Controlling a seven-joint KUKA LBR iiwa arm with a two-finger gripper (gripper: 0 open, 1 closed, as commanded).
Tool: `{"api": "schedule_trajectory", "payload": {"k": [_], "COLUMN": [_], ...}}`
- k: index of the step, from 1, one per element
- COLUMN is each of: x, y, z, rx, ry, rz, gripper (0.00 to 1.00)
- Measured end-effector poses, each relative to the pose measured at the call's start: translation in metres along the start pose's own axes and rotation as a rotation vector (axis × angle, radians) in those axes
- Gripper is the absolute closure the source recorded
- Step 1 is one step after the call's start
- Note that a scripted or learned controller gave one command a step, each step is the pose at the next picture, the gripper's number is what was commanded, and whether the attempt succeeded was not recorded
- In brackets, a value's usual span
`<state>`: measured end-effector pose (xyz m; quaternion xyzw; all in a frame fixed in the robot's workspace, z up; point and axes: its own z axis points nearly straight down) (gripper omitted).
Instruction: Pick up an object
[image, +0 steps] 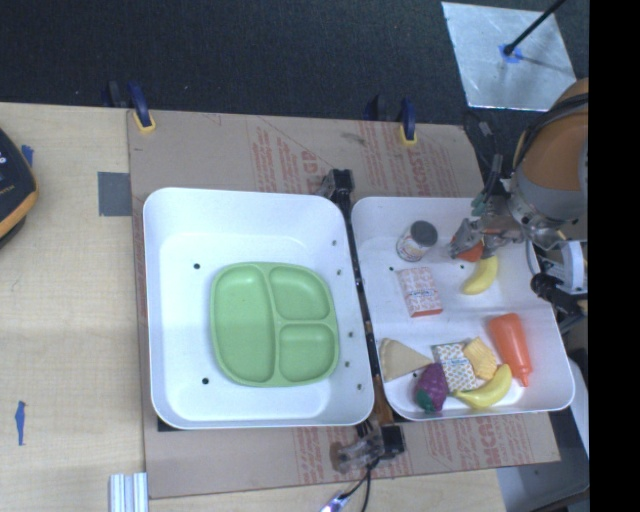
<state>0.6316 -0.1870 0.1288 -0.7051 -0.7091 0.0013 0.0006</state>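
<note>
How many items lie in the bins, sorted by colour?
Green: 1, the divided plate
Yellow: 3, small banana, large banana, yellow block
Orange: 1, carrot
Purple: 1, grapes
Tan: 1, wedge
Patterned packets: 2
Can: 1
Total: 10

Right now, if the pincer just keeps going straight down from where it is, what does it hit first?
Probably the small orange piece under the pincer, at the upper end of the small banana; below that is the right bin's floor. Depth is hard to judge.
</note>
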Motion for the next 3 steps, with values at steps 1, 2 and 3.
{"api": "schedule_trajectory", "payload": {"k": [1,2,3], "x": [-0.010,0.061,0.141], "y": [-0.045,-0.011,-0.034], "z": [0.037,-0.067,-0.097], "rx": [0.000,-0.002,0.002], "ry": [0.000,0.001,0.001], "rz": [0.002,0.000,0.000], "gripper": [1.00,1.00,1.00]}}
